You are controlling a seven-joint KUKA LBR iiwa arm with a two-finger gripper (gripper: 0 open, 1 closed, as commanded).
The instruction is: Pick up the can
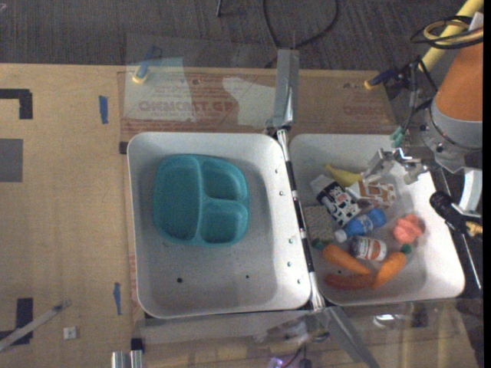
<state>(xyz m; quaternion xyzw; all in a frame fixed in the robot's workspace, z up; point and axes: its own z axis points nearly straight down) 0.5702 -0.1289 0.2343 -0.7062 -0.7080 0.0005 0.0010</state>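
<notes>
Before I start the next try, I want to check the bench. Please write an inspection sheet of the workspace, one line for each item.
Surface: two white bins; left bin holds a teal divided plate.
Job's things: small can lies in the right bin, among toys.
Clutter: carrots, banana, blue bottle, black and white carton, pink toy.
End effector: above the right bin's back part; finger state unclear.
Cables: black loop on the floor; yellow cable by the arm.
Surroundings: blue tape on the bench, grey carpet.
</notes>
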